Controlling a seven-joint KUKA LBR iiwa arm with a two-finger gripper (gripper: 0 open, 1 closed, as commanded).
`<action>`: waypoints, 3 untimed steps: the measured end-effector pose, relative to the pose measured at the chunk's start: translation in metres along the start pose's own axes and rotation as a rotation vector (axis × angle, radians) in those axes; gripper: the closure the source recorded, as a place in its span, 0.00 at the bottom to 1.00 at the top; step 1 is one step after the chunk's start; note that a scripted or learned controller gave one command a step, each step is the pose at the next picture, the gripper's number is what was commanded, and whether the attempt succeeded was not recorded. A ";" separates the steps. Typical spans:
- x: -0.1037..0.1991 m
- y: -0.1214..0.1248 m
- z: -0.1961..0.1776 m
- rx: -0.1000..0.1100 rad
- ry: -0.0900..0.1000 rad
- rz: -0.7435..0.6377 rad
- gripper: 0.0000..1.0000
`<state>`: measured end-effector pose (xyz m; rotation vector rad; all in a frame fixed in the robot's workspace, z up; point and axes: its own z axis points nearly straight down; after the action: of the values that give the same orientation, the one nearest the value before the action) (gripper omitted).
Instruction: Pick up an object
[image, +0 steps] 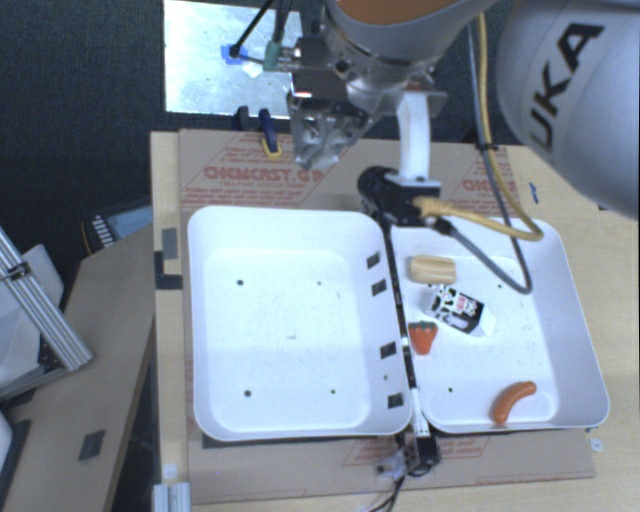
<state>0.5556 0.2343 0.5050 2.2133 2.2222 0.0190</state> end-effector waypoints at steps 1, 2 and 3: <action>-0.127 0.041 -0.033 0.004 -0.008 0.017 1.00; -0.020 0.006 -0.013 0.013 -0.001 -0.011 1.00; -0.037 0.002 -0.031 0.009 -0.003 0.003 1.00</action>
<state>0.5571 0.1972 0.5362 2.2194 2.2218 0.0057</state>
